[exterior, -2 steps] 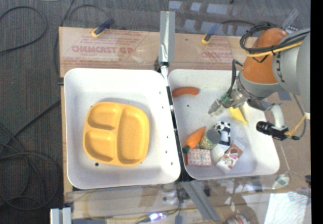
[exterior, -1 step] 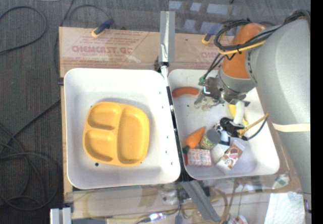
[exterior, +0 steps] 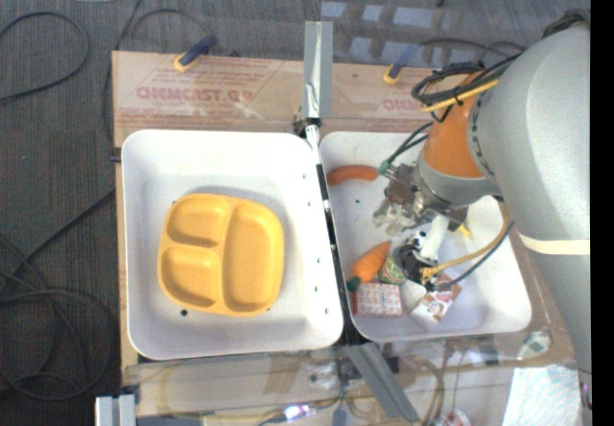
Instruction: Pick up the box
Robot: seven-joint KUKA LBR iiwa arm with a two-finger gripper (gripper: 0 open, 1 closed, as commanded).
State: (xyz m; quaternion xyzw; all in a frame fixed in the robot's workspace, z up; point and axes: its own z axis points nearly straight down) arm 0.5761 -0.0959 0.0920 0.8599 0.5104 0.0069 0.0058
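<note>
Over the right bin point(exterior: 504, 304), the grey arm point(exterior: 547, 146) reaches in from the right side of the camera view, its orange band point(exterior: 449, 151) just above the wrist. The end effector point(exterior: 401, 213) hangs low over the middle of that bin, above a cluster of small things. Whether it is open or closed cannot be told from this angle, and nothing is visibly gripped.

The box point(exterior: 377, 299), small with a red and white pattern, lies flat near the front edge of the right bin, towards its left wall and apart from the end effector. Just behind it an orange carrot-shaped piece point(exterior: 369, 263) lies at a slant, with a small green thing point(exterior: 393, 271) beside it. To the right of the box sits a white and red packet point(exterior: 434, 304). A second, curved orange piece point(exterior: 353, 175) rests near the back left corner of the same bin.

The left bin point(exterior: 144, 165) holds a yellow divided tray point(exterior: 225, 253), roughly centred. Both bins sit side by side on the counter point(exterior: 192, 93), where two clamps point(exterior: 192, 53) grip the rear edge.
</note>
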